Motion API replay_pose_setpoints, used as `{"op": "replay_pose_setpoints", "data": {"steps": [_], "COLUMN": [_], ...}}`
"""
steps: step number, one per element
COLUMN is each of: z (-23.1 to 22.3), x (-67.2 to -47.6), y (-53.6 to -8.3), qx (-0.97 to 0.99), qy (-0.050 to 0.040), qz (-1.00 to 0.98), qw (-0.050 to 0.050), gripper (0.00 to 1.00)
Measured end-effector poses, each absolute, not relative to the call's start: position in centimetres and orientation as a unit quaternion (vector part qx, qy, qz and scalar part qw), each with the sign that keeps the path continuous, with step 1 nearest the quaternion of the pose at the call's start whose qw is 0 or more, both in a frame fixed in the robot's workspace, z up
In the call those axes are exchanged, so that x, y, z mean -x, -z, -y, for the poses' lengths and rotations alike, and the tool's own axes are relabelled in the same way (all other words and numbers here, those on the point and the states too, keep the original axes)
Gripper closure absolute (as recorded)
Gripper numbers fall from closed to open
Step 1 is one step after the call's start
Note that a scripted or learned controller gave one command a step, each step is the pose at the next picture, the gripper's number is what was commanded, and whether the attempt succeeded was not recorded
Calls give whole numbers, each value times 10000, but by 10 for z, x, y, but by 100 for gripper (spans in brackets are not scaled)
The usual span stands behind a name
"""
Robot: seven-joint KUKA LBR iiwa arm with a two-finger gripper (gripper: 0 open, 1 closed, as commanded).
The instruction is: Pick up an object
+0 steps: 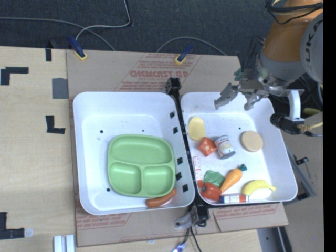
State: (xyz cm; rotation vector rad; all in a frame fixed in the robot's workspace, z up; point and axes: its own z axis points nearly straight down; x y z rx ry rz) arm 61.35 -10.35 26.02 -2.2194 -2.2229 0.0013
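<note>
Here the fingers [237,100] hang spread and empty, above the small can [225,146].

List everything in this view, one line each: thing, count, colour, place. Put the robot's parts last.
white bins: 2, white, side by side on the bench
divided plate: 1, light green, left bin
sausage: 1, orange-brown, left bin, front edge by the plate
lemon-shaped piece: 1, pale yellow, right bin, back left
small can: 1, silver with label, right bin, middle
red block: 1, red-orange, left of the can
round disc: 1, tan, right bin, right side
carrot: 1, orange, right bin, front
banana: 1, yellow, right bin, front right corner
marker: 1, white with red end, right bin, front edge
clamps: 2, blue and yellow, board's back edge
arm: 1, grey and orange, right
gripper: 1, grey, open, above the right bin's back edge
</note>
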Motion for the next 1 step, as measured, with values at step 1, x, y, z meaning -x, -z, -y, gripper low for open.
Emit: {"op": "replay_pose_setpoints", "data": {"steps": [1], "z": [126], "x": [-609], "y": [-94], "qx": [7069], "qy": [-8], "qz": [7073], "qw": [8], "gripper": [0]}}
